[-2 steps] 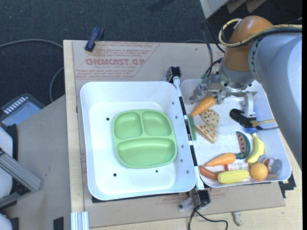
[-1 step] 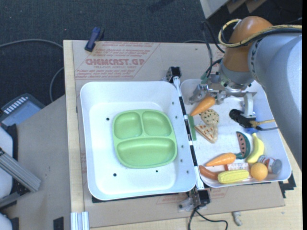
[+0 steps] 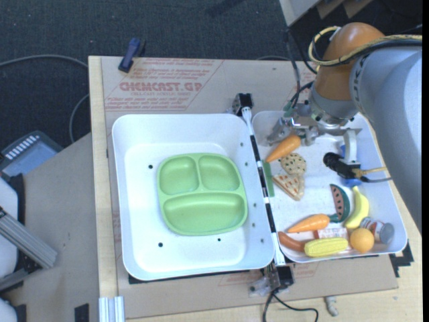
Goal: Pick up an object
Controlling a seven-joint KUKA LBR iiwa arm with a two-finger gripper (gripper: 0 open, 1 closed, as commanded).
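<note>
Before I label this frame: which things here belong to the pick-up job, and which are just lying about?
Job:
pincer
carrot beneath it
cracker
sandwich wedge
corn cob
banana

Lying about:
green divided plate
blue clip
cardboard sheet

The grey arm (image 3: 392, 79) reaches in from the right edge of the camera view, its thick link filling the upper right corner. The orange band (image 3: 342, 52) sits above the wrist, which points downward and to the left. Below it the claw (image 3: 305, 127) hangs low, its metal parts partly hidden under the wrist.
</note>
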